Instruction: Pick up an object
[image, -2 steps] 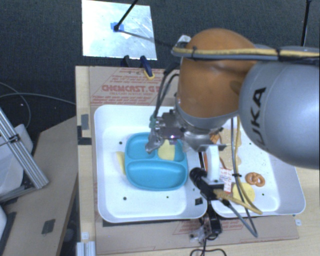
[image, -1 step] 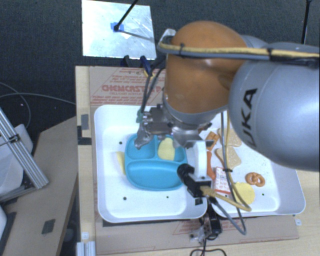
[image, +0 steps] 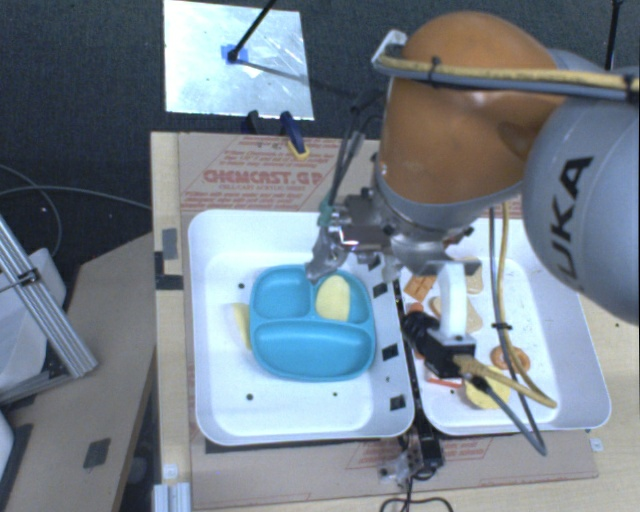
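While our arm (image: 470, 130) looms over both bins, the left bin (image: 215, 300) holds a blue tray (image: 300, 335) w/ a yellow piece (image: 333, 298) in its far-right section. Gripper (image: 328, 250) hangs just above it; can't tell its state. Risk: snagging the tray rim instead.
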